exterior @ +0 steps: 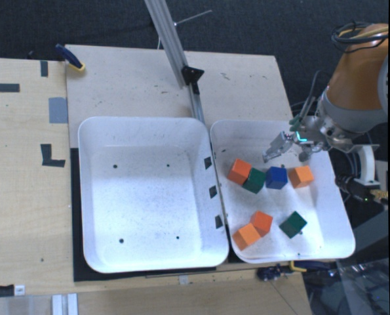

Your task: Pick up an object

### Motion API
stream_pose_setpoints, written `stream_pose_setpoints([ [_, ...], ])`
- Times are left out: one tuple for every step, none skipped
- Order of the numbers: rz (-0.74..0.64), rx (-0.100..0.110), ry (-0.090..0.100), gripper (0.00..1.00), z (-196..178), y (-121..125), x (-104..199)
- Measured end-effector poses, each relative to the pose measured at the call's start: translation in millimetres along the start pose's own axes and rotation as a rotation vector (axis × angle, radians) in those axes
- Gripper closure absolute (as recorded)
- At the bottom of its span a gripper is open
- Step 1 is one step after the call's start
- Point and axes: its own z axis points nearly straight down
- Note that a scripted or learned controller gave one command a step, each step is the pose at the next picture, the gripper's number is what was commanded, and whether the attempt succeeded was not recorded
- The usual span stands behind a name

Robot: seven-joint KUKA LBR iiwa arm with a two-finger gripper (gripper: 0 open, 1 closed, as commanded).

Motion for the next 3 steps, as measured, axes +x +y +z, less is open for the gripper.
stream_pose_setpoints([
  [-0.001,-0.004,-0.001,0.00,-2.1,0.7,-0.2],
  [0.001,0.001,-0.001,0.00,45.7,4.8,-6.6],
  [-0.001,0.001,-0.001,0.00,98.0,11.9,0.2],
])
